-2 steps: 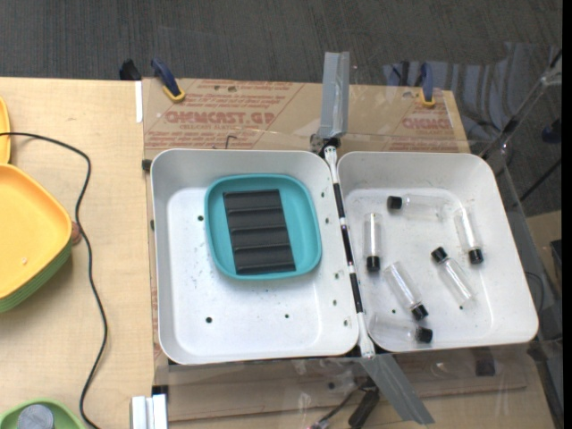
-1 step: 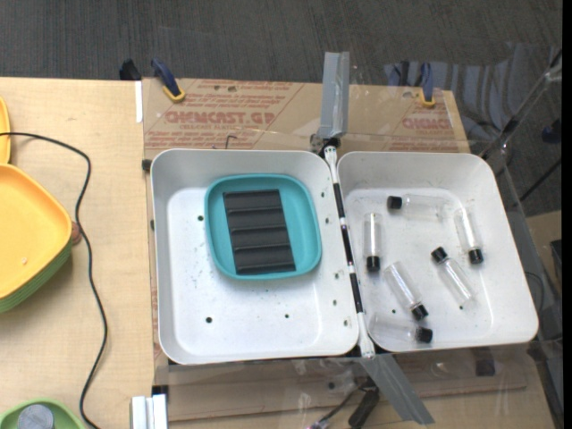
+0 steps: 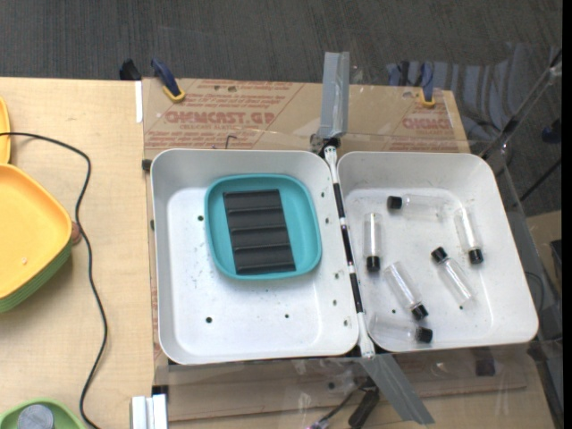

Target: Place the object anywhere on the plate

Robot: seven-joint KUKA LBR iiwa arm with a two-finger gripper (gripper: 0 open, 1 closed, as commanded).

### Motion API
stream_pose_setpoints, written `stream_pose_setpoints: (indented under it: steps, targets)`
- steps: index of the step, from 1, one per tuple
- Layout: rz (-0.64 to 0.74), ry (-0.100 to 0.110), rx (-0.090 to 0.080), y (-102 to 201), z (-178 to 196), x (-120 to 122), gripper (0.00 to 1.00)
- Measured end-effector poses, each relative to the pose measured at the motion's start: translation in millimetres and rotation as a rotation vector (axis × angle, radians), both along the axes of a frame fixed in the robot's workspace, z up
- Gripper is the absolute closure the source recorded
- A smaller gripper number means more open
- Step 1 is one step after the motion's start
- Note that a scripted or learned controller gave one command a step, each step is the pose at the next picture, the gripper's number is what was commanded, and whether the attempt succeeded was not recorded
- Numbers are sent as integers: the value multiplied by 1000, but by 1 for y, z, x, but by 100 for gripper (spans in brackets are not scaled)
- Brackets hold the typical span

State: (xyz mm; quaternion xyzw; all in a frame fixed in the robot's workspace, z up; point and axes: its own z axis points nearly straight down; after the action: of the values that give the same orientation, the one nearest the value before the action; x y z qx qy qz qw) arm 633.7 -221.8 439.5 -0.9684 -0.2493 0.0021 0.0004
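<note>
The small clear plastic vial with a black cap [image 3: 417,333] lies nearest the camera, at the near edge of the right white bin [image 3: 509,239]. Beyond it lie further clear capped vials: one angled tube [image 3: 405,290] just behind, one [image 3: 451,273] to its right, one upright-running tube [image 3: 372,240] near the bin's left wall, one [image 3: 468,236] toward the right, and a short one [image 3: 399,204] at the far side.

The left white bin [image 3: 179,266] holds the teal rounded-square plastic plate [image 3: 306,231], which carries a dark ribbed insert [image 3: 258,231] on its centre. The plate is the target; it lies to the left of every vial, across the seam where the bins meet.

The pincer's state cannot be told from this view, so no grasp is confirmed.

The coming move probably turns on one relation: whichever vial is chosen must travel left over the divider (long axes differ from vial to vial, so the approach angle should suit the chosen tube).
</note>
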Motion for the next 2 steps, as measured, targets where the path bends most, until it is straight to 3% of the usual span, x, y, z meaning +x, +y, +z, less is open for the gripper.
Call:
stream_pose_setpoints:
  steps: [2]
  targets:
    - [-300, 1, 0, -1, 0, -3, 0]
